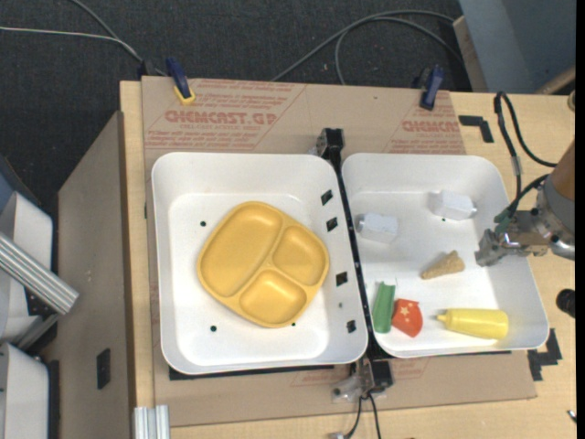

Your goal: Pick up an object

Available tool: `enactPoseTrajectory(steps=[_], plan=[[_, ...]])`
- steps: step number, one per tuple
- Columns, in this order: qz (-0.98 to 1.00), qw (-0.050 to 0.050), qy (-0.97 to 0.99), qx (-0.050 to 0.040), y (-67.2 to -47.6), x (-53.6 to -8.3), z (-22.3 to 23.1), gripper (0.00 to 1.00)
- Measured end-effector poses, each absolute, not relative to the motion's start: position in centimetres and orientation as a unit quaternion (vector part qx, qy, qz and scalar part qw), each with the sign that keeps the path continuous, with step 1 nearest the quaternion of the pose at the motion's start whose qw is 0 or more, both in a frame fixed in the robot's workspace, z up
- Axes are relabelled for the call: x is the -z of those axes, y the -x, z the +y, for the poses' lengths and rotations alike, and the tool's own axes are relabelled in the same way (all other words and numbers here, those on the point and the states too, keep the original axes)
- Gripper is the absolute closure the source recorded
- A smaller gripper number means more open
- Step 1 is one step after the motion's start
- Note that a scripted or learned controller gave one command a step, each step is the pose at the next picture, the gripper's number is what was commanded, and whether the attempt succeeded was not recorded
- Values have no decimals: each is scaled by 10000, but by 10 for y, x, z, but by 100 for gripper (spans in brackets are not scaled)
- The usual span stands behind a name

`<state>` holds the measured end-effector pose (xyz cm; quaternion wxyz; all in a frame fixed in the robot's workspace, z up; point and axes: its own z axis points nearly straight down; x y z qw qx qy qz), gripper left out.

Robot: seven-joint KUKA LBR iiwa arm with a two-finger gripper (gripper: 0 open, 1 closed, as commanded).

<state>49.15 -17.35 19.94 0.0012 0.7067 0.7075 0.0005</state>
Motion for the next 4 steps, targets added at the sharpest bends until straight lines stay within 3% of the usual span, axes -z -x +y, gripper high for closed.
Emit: enactPoseTrajectory(steps=[1, 2, 4], plan=[[7080, 24, -7062, -12, -492, -263, -173, 100], [7089, 7, -7053, -9, -513, -256, -128, 100], [7079, -6, -7063, 1, -539, -243, -28, 100]])
